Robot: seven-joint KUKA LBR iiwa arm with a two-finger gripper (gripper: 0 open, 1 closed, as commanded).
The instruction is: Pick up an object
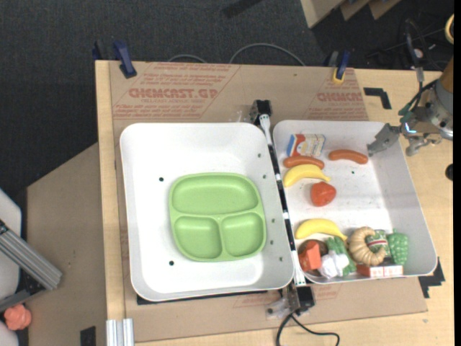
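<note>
One lone sausage [348,156] near right bin [408,193] far edge: easiest pick; gripper [407,137] finger state unclear, descend centred.

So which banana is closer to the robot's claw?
The upper banana, lying between a hot dog and the red tomato. The gripper sits at the right bin's top right edge; the other banana lies lower, beside the toy pile.

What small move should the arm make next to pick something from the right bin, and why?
Probably move the gripper left and down toward the sausage. The gripper sits near the upper right rim of the right bin with nothing between its fingers, and the sausage is the nearest item, lying apart from the others, unlike the crowded pile along the bin's near edge.
</note>
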